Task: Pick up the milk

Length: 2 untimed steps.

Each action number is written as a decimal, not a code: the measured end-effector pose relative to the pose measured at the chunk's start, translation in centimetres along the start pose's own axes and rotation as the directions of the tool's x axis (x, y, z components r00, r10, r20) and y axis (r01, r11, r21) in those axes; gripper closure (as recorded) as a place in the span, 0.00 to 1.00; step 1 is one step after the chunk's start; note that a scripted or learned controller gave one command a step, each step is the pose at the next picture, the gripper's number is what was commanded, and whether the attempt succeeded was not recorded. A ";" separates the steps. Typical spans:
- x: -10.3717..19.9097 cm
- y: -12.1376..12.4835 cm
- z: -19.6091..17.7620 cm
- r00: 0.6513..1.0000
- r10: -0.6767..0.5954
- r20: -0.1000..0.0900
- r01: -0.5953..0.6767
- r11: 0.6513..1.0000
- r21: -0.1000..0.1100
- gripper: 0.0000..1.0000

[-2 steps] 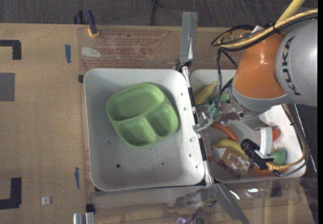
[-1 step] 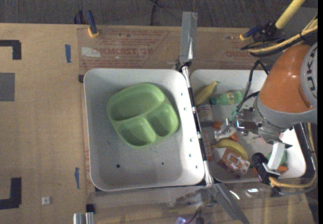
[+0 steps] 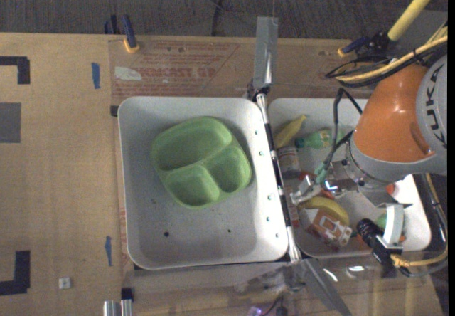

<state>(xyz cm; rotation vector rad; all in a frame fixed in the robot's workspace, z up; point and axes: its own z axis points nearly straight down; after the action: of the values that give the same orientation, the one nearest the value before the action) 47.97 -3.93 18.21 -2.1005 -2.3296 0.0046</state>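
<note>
- Camera view: the arm (image 3: 398, 122) reaches in from the right and hangs over the right bin (image 3: 419, 236), covering much of it.
- The gripper (image 3: 318, 183) sits low over the middle of that bin's clutter. From this angle I cannot tell whether it is wide or narrow, and nothing can be seen held in it.
- The milk (image 3: 328, 228) appears to be the small red-and-white carton near the right bin's front edge. It lies tilted just below a banana (image 3: 323, 206) and seems to touch it. The label is too small to read, so this is a judgement.
- The gripper is near the carton but a little behind it, apart from it, closer to the banana.
- Handling, as a judgement: a small carton like this is likely light, with flat sides that would give under a hard squeeze. The faces may be smooth and a bit slippery.
- The best hold is probably across its two broad flat faces at mid-body, away from the corners, with the grip lined up to its tilt.
- The banana pressed against it could get in the way or be caught instead.
- Counts: two white bins; the left bin (image 3: 135, 186) holds one green divided plate (image 3: 201, 161) with three compartments.
- In the right bin: two bananas, the second one (image 3: 290, 130) at the back-left corner; one green bottle (image 3: 313, 140) beside it; one carton.
- A few other small things sit at the front right, partly hidden and too unclear to name.
</note>
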 end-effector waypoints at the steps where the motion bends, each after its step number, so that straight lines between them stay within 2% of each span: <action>1: -8.0 -0.9 4.6 1.000 -0.030 0.000 0.030 1.000 0.000 0.00; 2: 3.1 0.3 0.0 0.991 0.137 0.002 -0.137 0.991 -0.003 0.00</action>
<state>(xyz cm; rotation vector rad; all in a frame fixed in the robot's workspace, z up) 47.98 -0.77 18.20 -2.2574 -2.1827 0.0043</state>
